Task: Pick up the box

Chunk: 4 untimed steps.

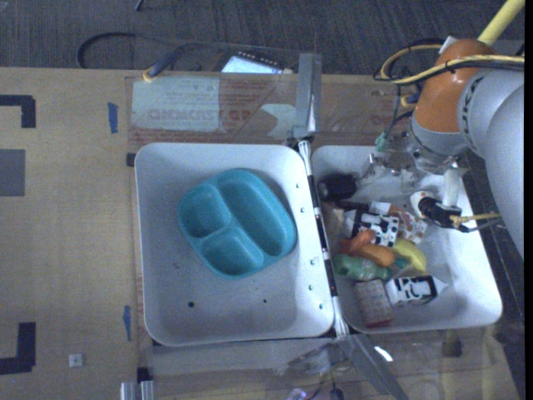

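A small reddish-brown box [373, 301] lies flat near the front edge of the right bin [479, 286]. Just right of it lies a black-and-white cow-patterned carton [414, 288]. A second cow-patterned carton [380, 225] lies in the middle of the pile. My gripper [398, 162] hangs over the far end of the right bin, below the orange band [440, 102] of the arm. It is well apart from the box, which lies at the opposite end of the bin. Nothing shows in its grasp.
The right bin also holds a black object [336, 186], an orange carrot-like piece [371, 248], a yellow banana [410, 257] and a green item [356, 267]. A blue divided plate [237, 221] lies in the left bin [158, 307]. A metal divider [306, 98] stands behind the bins.
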### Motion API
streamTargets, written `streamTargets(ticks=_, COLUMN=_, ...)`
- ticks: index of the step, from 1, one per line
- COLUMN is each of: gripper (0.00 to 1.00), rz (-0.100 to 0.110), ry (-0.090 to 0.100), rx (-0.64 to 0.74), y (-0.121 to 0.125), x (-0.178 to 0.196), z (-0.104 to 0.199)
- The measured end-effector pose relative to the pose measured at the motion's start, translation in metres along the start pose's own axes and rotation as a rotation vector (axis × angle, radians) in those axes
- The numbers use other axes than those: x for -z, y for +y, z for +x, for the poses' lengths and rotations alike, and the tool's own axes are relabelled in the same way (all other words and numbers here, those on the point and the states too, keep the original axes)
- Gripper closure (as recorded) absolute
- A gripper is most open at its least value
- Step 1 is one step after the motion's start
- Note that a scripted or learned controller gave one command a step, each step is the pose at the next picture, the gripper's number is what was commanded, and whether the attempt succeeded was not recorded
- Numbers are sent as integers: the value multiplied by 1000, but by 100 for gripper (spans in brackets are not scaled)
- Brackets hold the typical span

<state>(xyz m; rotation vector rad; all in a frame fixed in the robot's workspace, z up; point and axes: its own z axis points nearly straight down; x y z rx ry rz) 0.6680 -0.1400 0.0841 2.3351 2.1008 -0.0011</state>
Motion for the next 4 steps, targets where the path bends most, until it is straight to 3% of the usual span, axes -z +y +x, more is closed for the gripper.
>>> streamTargets(ticks=1, gripper=100, rz=0, ry=0, rx=2, y=2, x=10, z=1)
streamTargets(ticks=2, gripper=0, rz=0, ry=0, rx=2, y=2, x=10, z=1)
streamTargets(ticks=3, gripper=0, rz=1, ry=0, rx=-11, y=-3, x=1, z=29)
streamTargets(ticks=4, gripper=100, rz=0, ry=1, rx=-10, y=-2, x=10, z=29)
